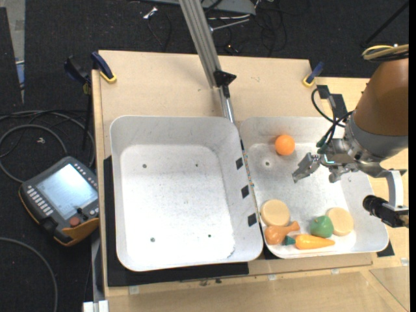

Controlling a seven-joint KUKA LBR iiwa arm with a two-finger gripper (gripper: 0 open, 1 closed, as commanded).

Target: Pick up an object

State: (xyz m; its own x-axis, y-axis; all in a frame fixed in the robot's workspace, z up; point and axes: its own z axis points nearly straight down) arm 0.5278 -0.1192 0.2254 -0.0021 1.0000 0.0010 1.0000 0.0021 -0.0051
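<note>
Orange ball [284,145] lies just left of the hand [320,168].

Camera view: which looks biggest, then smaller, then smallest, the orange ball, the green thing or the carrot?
Largest to smallest, as they look:
1. Carrot, longest, though thin.
2. Green thing and orange ball: these look about alike, so I won't rank them. The green one also lies nearer the camera.

Open floor mid right bin [364,242]; food toys [305,229] crowd its near edge.
</note>
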